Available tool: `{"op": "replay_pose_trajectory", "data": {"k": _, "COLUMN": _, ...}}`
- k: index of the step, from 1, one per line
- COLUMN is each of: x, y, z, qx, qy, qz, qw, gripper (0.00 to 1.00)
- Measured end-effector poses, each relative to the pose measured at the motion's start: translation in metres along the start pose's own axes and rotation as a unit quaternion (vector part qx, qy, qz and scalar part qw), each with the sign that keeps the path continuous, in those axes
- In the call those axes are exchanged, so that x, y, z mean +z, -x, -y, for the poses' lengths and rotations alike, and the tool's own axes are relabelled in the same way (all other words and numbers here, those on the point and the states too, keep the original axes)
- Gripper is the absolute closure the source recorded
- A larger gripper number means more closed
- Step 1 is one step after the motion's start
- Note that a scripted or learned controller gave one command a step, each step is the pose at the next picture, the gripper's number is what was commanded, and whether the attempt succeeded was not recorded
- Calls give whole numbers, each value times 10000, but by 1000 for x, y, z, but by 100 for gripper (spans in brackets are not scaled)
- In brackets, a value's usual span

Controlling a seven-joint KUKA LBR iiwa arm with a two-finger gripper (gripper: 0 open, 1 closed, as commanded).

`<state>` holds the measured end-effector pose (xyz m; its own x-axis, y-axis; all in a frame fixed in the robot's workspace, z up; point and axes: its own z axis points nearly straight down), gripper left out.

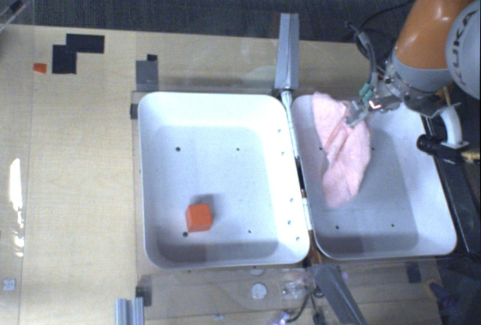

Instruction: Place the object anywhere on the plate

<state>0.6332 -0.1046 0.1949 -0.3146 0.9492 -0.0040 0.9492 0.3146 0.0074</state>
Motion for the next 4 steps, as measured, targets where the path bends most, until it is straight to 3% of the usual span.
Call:
{"op": "replay_pose_trajectory", "data": {"k": 1, "x": -31, "y": -1, "z": -3, "qx": -39, "qy": 9, "qz": 2, "qw": 10000, "gripper": 100}}
{"op": "replay_pose_trajectory", "data": {"k": 2, "x": -23, "y": -50, "z": -12, "qx": -2051, "qy": -6, "qz": -13, "qw": 9787, "gripper": 100}}
{"op": "replay_pose_trajectory", "data": {"k": 3, "x": -33, "y": -97, "z": -10, "qx": -3963, "qy": 14, "qz": -4, "qw": 9181, "gripper": 100}}
{"op": "replay_pose_trajectory", "data": {"k": 4, "x": -42, "y": -143, "z": -9, "qx": -5702, "qy": 29, "qz": 1, "qw": 8215, "gripper": 100}}
